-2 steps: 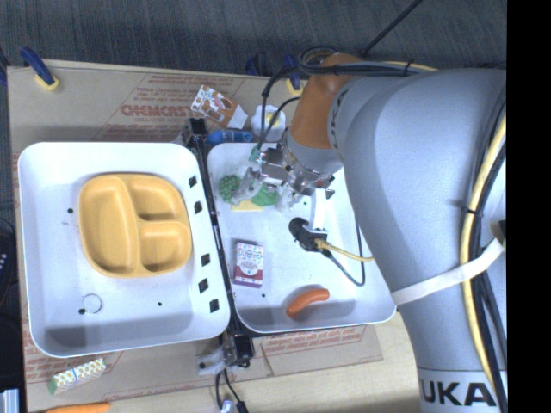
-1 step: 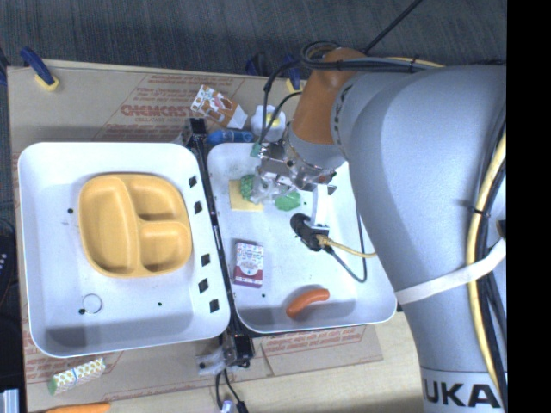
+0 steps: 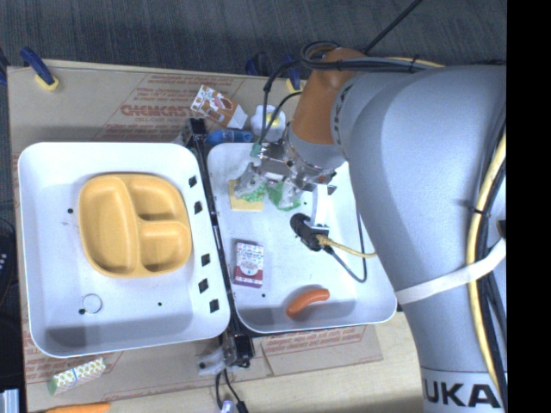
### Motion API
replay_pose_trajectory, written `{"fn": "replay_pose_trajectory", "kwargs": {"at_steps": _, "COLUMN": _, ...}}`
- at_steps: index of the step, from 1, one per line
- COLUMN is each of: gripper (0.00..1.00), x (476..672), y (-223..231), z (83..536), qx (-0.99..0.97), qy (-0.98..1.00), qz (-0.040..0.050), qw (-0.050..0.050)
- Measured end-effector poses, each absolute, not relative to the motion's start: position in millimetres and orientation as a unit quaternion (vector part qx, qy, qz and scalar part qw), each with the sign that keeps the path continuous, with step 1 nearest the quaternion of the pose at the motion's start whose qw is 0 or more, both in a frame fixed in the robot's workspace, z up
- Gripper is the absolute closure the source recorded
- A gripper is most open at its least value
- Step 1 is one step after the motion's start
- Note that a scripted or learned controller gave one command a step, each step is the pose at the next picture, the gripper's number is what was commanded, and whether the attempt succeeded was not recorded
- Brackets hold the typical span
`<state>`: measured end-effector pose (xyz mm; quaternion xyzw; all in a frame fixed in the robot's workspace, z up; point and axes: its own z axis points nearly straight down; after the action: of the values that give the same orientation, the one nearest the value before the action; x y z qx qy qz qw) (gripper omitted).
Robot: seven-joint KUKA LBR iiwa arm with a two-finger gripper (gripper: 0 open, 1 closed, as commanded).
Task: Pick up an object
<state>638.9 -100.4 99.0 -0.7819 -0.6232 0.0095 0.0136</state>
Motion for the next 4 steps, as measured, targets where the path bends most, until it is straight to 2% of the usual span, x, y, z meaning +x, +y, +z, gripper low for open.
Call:
{"fn": "replay_pose_trajectory", "kwargs": {"at_steps": 1, "gripper": 0.0, "x": 657.5, "y": -148.3, "z": 93.5, "qx": -0.657, "qy": -0.754, "qz": -0.0004, "qw": -0.001}}
{"fn": "replay_pose_trajectory", "kwargs": {"at_steps": 2, "gripper": 0.0, "x": 604.6, "y": -132.3, "z": 91.3, "qx": -0.692, "qy": -0.722, "qz": 0.0012, "qw": 0.002}}
{"fn": "replay_pose_trajectory", "kwargs": {"at_steps": 3, "gripper": 0.0, "x": 656.6, "y": -129.7, "z": 92.0, "qx": -0.673, "qy": -0.739, "qz": 0.0006, "qw": 0.001}}
{"fn": "replay_pose_trajectory", "kwargs": {"at_steps": 4, "gripper": 1.0, "x": 657.2, "y": -129.5, "z": 103.0, "qx": -0.672, "qy": -0.741, "qz": 0.0008, "qw": 0.001}}
